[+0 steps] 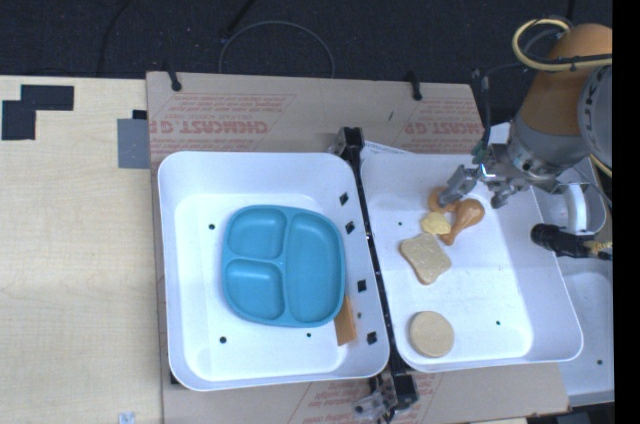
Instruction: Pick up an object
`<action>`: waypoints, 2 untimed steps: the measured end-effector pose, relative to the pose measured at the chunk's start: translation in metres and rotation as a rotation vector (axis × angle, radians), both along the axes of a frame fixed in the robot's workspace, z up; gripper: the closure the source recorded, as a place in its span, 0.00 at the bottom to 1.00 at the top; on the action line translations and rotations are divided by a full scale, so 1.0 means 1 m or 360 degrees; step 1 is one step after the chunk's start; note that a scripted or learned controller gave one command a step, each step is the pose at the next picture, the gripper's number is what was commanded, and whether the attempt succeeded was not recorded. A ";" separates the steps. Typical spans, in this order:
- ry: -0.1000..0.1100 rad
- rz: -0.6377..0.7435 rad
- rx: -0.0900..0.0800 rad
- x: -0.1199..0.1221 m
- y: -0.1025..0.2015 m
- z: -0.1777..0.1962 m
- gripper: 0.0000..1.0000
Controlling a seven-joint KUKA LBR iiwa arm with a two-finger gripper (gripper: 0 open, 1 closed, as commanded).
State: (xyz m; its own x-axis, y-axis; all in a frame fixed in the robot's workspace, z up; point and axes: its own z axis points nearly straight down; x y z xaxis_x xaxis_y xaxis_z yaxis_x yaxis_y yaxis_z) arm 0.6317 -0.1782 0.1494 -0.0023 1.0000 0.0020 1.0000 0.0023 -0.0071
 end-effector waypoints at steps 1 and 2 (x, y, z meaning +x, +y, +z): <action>-0.0001 0.0005 -0.0001 0.004 0.003 -0.063 0.00; -0.0006 0.0005 -0.0002 0.004 0.003 -0.062 0.00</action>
